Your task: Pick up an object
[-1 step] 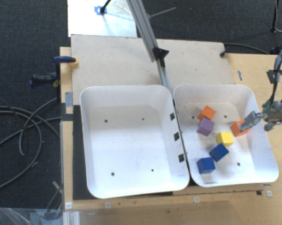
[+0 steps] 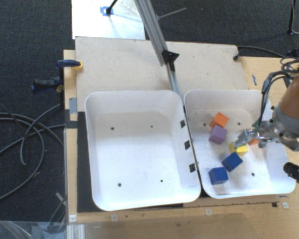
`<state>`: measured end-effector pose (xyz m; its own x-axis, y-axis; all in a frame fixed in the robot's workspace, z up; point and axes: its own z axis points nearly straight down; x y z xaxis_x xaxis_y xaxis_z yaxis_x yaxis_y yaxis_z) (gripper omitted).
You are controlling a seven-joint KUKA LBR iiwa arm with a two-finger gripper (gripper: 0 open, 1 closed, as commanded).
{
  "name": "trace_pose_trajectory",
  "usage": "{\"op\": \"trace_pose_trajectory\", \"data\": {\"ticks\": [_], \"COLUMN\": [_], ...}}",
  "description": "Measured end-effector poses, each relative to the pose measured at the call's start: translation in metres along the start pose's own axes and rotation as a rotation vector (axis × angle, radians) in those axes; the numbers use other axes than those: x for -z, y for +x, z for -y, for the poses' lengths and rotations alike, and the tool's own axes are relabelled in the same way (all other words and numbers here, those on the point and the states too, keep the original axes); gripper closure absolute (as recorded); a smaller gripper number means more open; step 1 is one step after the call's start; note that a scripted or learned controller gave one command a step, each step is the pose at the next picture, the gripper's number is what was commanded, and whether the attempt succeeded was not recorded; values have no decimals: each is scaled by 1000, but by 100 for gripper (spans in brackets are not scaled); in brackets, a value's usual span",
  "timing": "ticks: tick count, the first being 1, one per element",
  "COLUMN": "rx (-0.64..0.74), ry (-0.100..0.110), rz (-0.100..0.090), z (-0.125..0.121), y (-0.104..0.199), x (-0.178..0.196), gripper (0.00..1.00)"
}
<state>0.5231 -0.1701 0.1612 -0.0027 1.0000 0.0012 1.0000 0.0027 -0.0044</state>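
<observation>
The right bin (image 2: 268, 180) holds several small blocks. An orange block (image 2: 220, 119) lies near its middle, and a purple block (image 2: 217, 134) sits just below it. A yellow block (image 2: 238, 149) lies further right, with one blue block (image 2: 232, 161) beside it and another blue block (image 2: 218, 175) near the bin's front wall. My gripper (image 2: 248, 136) reaches in from the right and hangs low in the right bin, just above and to the right of the yellow block. Part of the yellow block is hidden by the gripper. I see nothing lifted off the bin floor.
The left bin (image 2: 97, 133) stands beside the right one, sharing a divider wall (image 2: 188, 143). A slanted metal pole (image 2: 154, 29) crosses the bench behind the bins. Black cables (image 2: 268, 81) loop over the arm at the right bin's far corner.
</observation>
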Motion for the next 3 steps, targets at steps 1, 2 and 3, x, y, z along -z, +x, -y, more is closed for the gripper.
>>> {"op": "trace_pose_trajectory", "data": {"ticks": [1,2,3], "rx": [3,2,3], "ry": [-9,-7,-8], "rz": [4,2,2], "z": [-14,-9,-10], "y": [21,28,28], "x": [-72,-48,-38], "gripper": [0,0,100]}}
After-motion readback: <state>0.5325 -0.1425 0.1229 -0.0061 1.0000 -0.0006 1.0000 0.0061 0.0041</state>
